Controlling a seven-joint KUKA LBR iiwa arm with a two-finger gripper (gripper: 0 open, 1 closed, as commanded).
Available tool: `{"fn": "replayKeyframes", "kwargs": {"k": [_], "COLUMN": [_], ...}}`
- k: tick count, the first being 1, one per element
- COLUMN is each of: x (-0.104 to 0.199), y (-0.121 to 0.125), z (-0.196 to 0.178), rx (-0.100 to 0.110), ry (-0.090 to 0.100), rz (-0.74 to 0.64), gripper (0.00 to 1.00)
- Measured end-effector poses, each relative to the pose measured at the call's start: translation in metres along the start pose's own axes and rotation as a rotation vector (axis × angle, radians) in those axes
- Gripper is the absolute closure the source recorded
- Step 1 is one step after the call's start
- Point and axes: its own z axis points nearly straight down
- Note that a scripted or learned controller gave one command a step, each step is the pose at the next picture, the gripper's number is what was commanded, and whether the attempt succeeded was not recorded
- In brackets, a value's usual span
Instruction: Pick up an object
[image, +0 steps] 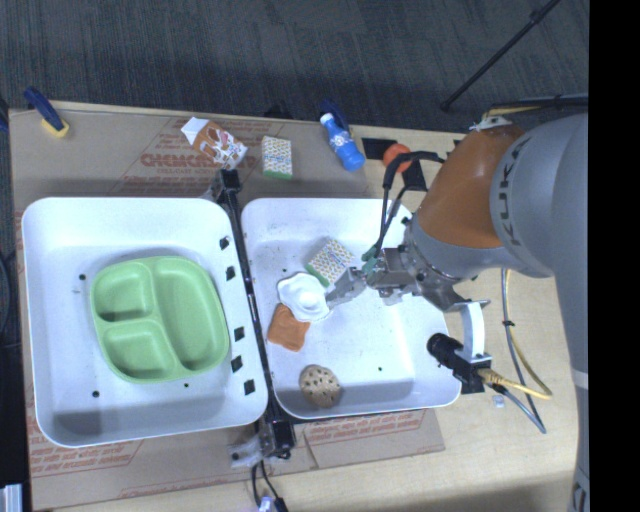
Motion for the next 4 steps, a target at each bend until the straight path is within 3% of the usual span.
{"fn": "replayKeyframes", "kwargs": {"k": [1,2,3,4], "x": [-0.011,-0.008,-0.007,-0.024], "y": [-0.004,0.013,0.014,-0.04], "z": [0.01,0.116,0.105,-0.01], "rx": [0.002,0.001,0.002,-0.001], "ry": [0.0,0.002,0.003,0.0], "rz": [-0.001,-0.002,-0.006,0.0], "gripper": [0.0,0.0,1.0,1.0]}}
